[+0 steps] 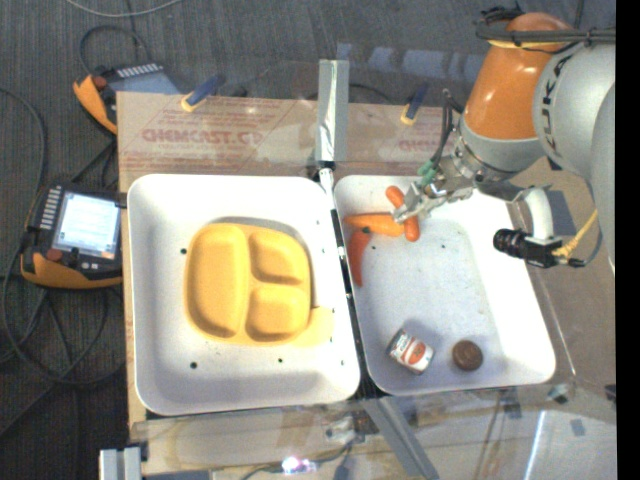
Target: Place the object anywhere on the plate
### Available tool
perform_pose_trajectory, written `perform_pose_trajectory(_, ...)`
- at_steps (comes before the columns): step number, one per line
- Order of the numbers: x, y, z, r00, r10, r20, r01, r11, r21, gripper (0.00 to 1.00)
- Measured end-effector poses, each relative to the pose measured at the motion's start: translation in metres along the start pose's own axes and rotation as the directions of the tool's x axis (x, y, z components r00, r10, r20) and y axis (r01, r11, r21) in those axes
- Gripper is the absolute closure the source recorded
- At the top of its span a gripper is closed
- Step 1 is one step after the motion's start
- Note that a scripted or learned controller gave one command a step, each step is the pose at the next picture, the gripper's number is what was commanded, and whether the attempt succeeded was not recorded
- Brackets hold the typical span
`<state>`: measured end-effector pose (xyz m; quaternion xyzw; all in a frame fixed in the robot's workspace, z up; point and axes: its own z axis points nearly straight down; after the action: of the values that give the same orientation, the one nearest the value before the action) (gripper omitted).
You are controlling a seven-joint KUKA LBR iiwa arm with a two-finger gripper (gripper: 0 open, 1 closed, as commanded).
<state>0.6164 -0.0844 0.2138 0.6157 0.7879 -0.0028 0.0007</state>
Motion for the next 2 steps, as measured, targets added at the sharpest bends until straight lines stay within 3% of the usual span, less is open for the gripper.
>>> perform_pose_trajectory(1,0.07,0.003,0.031,0.97,-0.242,-0.005,0.242,0.97,-0.003,1.0)
perform_pose_trajectory(2,0.135,0.01,0.03,0.964,-0.266,-0.005,0.266,0.964,-0.004,1.0)
